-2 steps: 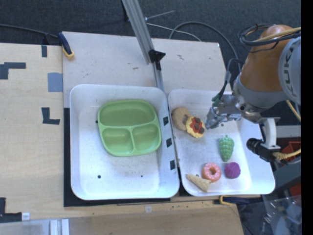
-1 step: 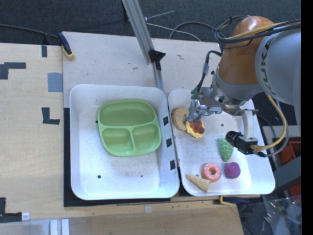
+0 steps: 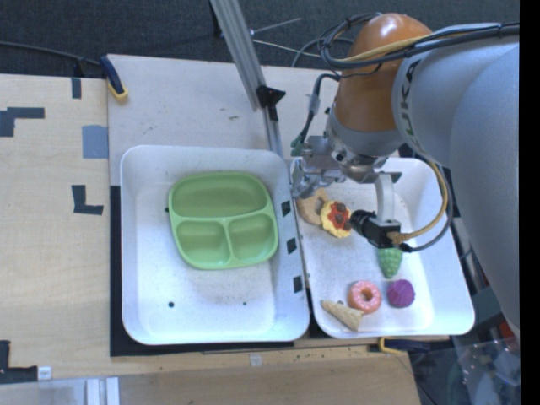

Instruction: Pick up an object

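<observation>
The grey arm (image 3: 472, 116) reaches in from the right, its orange band (image 3: 380, 45) bent over the upper part of the right bin (image 3: 439, 306). The wrist points down toward that bin's upper left corner, close to the wall shared with the left bin (image 3: 143, 310). The gripper (image 3: 310, 182) hangs there, just above and beside a yellow toy with a red patch (image 3: 332, 215). Whether the claw is open or closed cannot be told from this angle, and nothing is seen held in it.

A black and yellow fitting (image 3: 375, 228) on a cable hangs off the wrist, right of the yellow toy. Below it lies a green piece (image 3: 391, 263). Toward the bin's lower edge sit a pink-frosted doughnut (image 3: 364, 294), a purple ball (image 3: 401, 293) just right of it, and a tan wedge (image 3: 343, 314) at the doughnut's lower left, touching or nearly so.

The left bin holds a green divided plate (image 3: 224, 219), lying flat in its upper middle. A slanted metal rod (image 3: 240, 40) runs down from the top of the view to the bins' shared corner, just left of the gripper.
</observation>
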`<state>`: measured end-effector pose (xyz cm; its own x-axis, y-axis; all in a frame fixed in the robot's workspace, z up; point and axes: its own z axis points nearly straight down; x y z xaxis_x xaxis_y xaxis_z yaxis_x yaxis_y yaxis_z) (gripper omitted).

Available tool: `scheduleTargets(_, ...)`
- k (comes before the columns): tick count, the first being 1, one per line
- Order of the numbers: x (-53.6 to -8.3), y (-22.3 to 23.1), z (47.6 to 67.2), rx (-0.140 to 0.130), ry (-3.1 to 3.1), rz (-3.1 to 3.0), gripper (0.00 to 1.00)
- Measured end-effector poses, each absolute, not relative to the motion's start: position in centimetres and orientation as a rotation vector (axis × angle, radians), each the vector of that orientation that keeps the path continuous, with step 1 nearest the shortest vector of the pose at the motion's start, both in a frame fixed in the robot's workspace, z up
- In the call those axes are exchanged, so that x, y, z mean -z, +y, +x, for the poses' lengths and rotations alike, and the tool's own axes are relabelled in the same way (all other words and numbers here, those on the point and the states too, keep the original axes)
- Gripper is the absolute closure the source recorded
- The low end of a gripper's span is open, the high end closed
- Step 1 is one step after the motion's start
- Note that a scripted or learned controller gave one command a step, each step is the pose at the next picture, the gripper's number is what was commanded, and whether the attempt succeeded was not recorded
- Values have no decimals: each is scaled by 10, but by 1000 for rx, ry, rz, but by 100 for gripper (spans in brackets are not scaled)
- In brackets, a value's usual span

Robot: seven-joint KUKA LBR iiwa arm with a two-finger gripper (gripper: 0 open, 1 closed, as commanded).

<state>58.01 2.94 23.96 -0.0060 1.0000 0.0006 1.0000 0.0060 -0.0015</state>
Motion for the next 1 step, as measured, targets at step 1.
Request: scheduleTargets(1,-245,80,608,3,-2229,-2213,100)
